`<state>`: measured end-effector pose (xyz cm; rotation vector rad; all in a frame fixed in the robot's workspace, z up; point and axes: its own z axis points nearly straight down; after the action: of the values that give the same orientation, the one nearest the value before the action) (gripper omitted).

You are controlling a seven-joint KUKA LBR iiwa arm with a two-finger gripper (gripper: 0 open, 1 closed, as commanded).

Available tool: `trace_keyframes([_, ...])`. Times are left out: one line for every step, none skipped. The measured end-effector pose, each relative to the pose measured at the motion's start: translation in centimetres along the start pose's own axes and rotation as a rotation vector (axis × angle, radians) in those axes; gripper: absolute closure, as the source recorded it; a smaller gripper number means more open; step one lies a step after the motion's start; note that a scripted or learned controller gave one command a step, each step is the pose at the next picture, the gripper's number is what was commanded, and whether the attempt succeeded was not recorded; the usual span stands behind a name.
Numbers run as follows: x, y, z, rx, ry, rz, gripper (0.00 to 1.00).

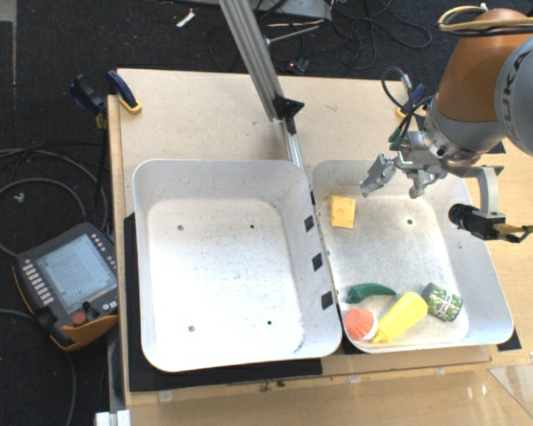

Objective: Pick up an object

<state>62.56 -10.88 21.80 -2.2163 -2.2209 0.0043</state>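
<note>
My gripper (397, 183) hangs over the back of the right bin (480, 264), its two fingers spread apart with nothing between them. A yellow cheese-like block (343, 212) lies on the bin floor just left of and below the fingers. At the front of the same bin lie a green pepper-shaped piece (370, 291), a red-orange round piece (361, 324), a yellow bottle-shaped object (401, 316) and a small green can (444, 303).
The left bin (160, 185) stands beside the right one, sharing a raised rim down the middle. A slanted metal pole (253, 47) crosses the back of the bench. A clamp (115, 91) sits at the bench's back left corner.
</note>
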Motion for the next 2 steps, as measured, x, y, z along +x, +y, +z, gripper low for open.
trace_keyframes([0.0, 0.0, -0.2, -0.003, -0.001, 0.000, 0.00])
trace_keyframes([0.4, 0.0, 6.1, 0.001, -0.001, 0.002, 0.00])
